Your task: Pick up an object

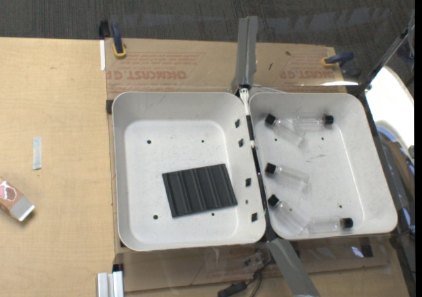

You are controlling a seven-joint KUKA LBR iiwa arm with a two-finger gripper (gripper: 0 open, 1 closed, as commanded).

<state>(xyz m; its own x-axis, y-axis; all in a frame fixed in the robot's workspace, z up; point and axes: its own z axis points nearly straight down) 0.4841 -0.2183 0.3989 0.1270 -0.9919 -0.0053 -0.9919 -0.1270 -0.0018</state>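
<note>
Clear vials (287,175) look light, slick, apt to roll; grip one mid-body. The black pad (199,190) lies flat, so it looks harder to pinch.

Red upside-down print, approx. "CHEMCST GF", on cardboard sheet (158,65) behind bins.

Your counter (53,104) carries two white bins (125,177) side by side on cardboard (171,68). At its left lie a small grey strip (37,154) and an eraser-like block (14,200).

single fixed camera above bench (53,91) — slanted downward (both bins (132,111) framed).
</note>
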